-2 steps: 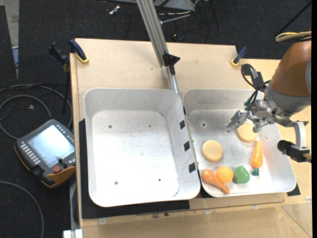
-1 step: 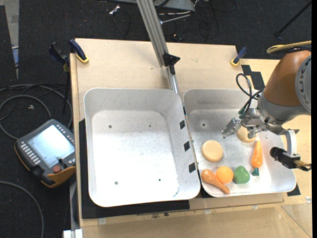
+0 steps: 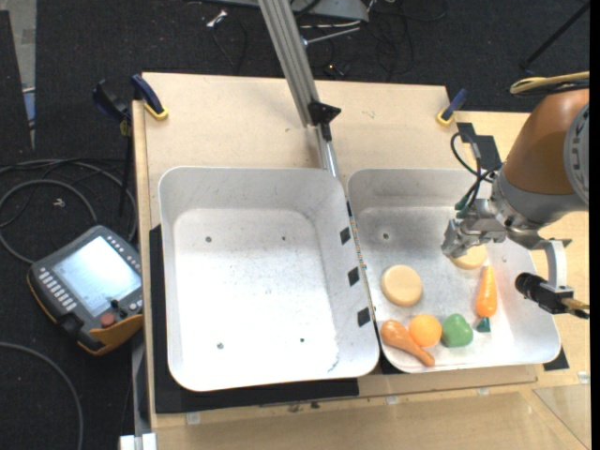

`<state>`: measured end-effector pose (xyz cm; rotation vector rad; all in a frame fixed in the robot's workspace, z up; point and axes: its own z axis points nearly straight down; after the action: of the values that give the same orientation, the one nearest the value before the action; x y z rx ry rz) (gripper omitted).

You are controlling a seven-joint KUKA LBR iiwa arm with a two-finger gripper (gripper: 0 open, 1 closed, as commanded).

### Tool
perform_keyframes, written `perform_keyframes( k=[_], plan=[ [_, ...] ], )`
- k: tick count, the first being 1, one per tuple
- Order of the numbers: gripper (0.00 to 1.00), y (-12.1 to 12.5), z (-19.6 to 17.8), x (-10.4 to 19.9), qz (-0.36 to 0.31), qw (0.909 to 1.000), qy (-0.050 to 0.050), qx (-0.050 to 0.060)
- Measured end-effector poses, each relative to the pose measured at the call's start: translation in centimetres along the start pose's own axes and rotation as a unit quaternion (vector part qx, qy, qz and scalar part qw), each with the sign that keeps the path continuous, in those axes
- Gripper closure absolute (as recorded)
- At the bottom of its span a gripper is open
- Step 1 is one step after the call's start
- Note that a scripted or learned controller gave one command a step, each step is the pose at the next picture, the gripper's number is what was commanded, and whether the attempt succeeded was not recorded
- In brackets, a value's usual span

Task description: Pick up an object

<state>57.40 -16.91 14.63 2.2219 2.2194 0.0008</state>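
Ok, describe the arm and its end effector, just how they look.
The arm is rounded, with an orange-brown band above a grey wrist section. Black cables run beside it from a small black box. The end effector is a compact grey metal piece. A black and white fitting sticks out below the wrist.

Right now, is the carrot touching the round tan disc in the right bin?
Apart. The camera view shows bare white bin floor between the carrot and the tan disc; the carrot lies to the disc's right.

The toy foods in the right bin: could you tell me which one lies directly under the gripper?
The pale cream piece under the gripper, partly hidden by it. The carrot, round disc, orange ball and green piece lie nearer the camera.
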Motion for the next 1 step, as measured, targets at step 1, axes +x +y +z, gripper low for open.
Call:
perform_keyframes(
  k=[1],
  plan=[
    [1.0, -0.27, -4.33, -0.09, -0.001, 1.0, 0.0, -0.001]
  ],
)
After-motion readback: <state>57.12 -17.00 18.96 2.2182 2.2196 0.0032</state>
